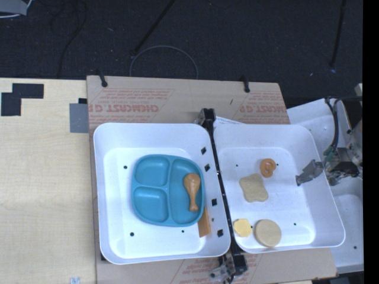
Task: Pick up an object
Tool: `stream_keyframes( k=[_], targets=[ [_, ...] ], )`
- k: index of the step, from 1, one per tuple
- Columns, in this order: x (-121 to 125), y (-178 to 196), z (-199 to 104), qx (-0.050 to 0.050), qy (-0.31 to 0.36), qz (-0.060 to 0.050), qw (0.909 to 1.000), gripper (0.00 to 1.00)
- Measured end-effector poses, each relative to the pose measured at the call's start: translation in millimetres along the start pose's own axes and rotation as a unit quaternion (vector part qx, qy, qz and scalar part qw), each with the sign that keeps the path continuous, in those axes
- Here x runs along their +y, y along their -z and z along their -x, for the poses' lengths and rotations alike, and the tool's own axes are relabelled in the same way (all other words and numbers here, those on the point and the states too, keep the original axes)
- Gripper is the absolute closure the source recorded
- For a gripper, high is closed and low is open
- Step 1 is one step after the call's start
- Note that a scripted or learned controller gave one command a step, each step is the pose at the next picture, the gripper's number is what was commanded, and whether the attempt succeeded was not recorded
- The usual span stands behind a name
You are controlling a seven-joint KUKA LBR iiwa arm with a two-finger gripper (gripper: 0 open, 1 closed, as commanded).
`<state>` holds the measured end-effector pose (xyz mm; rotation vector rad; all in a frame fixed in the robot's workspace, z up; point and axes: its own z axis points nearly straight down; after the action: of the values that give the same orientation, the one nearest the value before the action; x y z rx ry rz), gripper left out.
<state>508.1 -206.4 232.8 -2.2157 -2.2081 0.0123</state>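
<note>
We start with the bench [41, 176], pale wood on the left, where a cardboard sheet [177, 99] lies under the two white bins. The left bin [112, 158] holds a blue divided tray [155, 188], and a tan wooden drumstick-shaped piece [192, 189] rests on the tray's right compartment, its round head toward the far side; a thin brown strip [204, 225] lies just beside the tray's right edge near the bin wall. The right bin [308, 152] carries four loose pieces well apart from the arm: a round pale disc [267, 232] near the front, a smaller yellow round piece [241, 227] just beside it, an irregular beige flat piece [253, 188] near the middle, and a small orange piece [267, 168] just behind that. The gripper [310, 171] sits at the right bin's right rim, a grey shape hanging over the wall, and we cannot tell how it is set; nothing shows in it, so we judge that no object has been picked yet. Any of these pieces could serve as the task's thing, with the beige and orange ones nearest the gripper. The risks we see come from the shapes: the flat pieces lie low against the bin floor and may slide away instead of lifting, and the disc and yellow piece sit so close that a descent there could nudge one while missing the other. A descent started this near the rim could also catch the bin wall.
</note>
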Motion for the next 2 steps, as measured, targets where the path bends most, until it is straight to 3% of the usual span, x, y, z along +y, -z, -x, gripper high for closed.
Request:
stream_keyframes(
  k=[1,2],
  targets=[
    [2.4,6.9,-0.2,-0.001,0.002,0.006,1.0,0.0],
    [8.3,-48.8,-8.5,-0.001,0.002,0.004,1.0,0.0]
  ],
)
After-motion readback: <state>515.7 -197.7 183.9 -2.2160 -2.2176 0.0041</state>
